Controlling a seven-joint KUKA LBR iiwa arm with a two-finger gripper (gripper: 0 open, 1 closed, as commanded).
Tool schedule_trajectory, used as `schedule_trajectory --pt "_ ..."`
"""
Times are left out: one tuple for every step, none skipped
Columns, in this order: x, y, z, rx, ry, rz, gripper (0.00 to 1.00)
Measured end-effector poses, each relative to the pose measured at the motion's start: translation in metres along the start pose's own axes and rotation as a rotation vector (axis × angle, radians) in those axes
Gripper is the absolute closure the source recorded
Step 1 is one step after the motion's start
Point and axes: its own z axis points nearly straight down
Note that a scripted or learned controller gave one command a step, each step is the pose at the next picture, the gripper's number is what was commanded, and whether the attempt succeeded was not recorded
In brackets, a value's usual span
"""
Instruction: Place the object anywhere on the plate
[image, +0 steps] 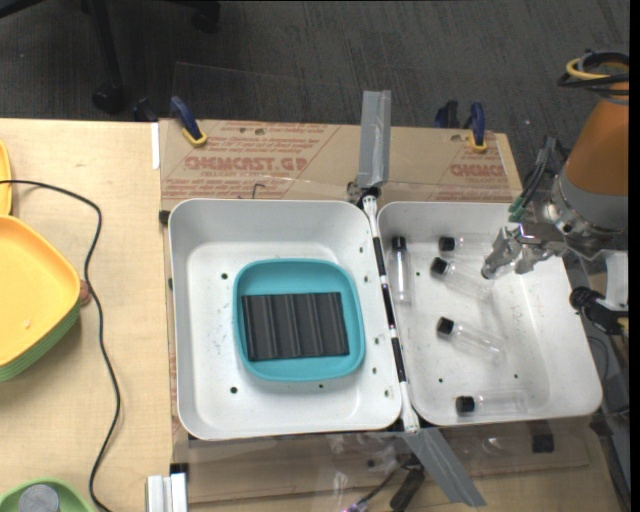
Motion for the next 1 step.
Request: schedule_trajectory --pt "0.0 0.0001 0.0 0.0 0.0 0.0 0.0"
